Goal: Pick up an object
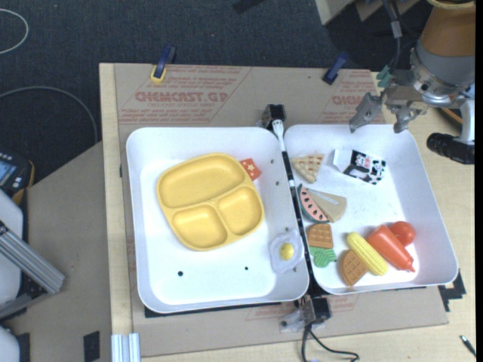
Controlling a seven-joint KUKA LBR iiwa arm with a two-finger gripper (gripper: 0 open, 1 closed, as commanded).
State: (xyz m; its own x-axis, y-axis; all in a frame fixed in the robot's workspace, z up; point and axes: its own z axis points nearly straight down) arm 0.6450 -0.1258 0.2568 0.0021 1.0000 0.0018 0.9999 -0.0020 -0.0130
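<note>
My gripper [381,118] hangs above the back edge of the right bin [423,173], its two fingers spread apart with nothing between them. Just below it in that bin lies a small black-and-white carton [361,164]. Farther forward are a pizza slice [308,166], a watermelon slice [312,204], a tan wedge [330,203], two waffles [321,237], a corn cob [367,253] and a red-orange pepper [394,243]. The left bin [147,225] holds a yellow divided plate [210,200], a small red piece [250,170] and a fried egg [284,251].
A black clamp [275,116] sits at the back where the two bins meet. Blue clips [161,65] hold the cardboard sheet under the bins. A cable runs off the bench front [313,319].
</note>
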